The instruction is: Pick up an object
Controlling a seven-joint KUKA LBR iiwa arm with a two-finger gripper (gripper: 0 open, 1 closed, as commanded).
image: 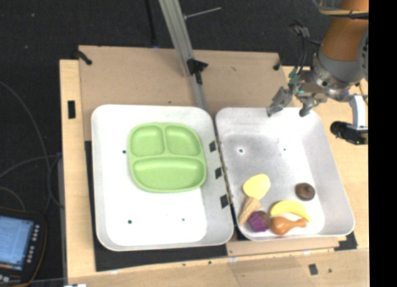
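Plastic toy food lies clustered in the near corner of the right bin (322, 155): a yellow ice-cream cone (253, 194), a purple piece (258, 220), a yellow banana (290, 208), an orange-brown drumstick (286, 223) and, slightly apart, a small brown round piece (304, 191). All look light, hollow and stiff, with smooth skins that would likely slip under a glancing pinch. The brown round piece seems the easiest target, since it sits clear of its neighbours; a grip across its width should do. The banana would be best taken across its middle, though the drumstick touches it on the near side. The left bin (111, 217) carries a green divided plate (167, 157).

The gripper (289, 103) hangs above the far rim of the right bin, well apart from the toys, its two fingers spread and with nothing between them. The arm reaches in from the right, wrist pitched downward, with the orange band above it.
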